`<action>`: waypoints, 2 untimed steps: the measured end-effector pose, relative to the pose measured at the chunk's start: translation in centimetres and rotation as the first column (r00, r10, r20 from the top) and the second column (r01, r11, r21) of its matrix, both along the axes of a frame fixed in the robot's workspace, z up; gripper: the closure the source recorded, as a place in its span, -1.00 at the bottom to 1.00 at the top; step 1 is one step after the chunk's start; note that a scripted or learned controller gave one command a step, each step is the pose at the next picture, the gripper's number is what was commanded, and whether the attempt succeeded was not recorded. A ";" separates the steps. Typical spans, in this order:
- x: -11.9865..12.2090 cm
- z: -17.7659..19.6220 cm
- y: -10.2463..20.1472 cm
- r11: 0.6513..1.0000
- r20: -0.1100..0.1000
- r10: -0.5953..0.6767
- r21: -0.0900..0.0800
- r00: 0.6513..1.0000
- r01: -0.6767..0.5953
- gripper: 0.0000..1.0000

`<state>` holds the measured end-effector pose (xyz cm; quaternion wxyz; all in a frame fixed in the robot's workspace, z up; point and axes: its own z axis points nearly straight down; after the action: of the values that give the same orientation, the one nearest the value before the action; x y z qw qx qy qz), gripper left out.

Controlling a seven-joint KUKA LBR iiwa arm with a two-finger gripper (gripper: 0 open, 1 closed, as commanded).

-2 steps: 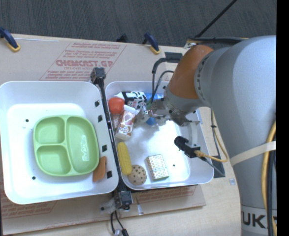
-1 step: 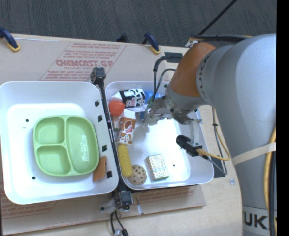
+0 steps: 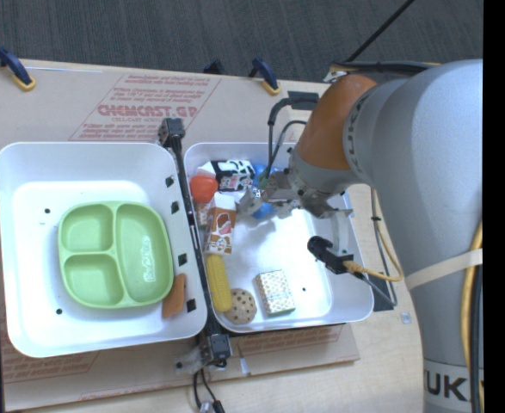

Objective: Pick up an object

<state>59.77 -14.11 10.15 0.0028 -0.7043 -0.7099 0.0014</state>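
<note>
My gripper [image 3: 254,201] hangs low over the upper middle of the right bin [image 3: 355,304], at the end of the grey arm with the orange band [image 3: 329,132]. Just to its left lie a brown and white packet [image 3: 220,227], a red-orange ball [image 3: 203,188] and a black and white carton [image 3: 233,175]. A blue piece [image 3: 275,184] shows beside the wrist. Along the bin's near side lie a yellow corn cob [image 3: 218,283], a speckled cookie [image 3: 242,305] and a patterned block [image 3: 274,292].
The left bin [image 3: 20,179] holds a green divided plate [image 3: 114,254] and a small orange-brown item [image 3: 175,295] at its near right corner. A black clip [image 3: 171,131] sits at the far end of the wall between the bins. A black part [image 3: 325,252] of the arm with a yellow cable overhangs the right bin.
</note>
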 end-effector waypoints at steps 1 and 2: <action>0.0 1.0 0.0 1.000 -0.001 0.002 0.001 1.000 -0.002 1.00; -0.1 9.1 8.4 1.000 0.005 -0.002 0.000 1.000 0.002 1.00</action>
<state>59.70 -5.70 19.25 0.0010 -0.7049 -0.7093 -0.0005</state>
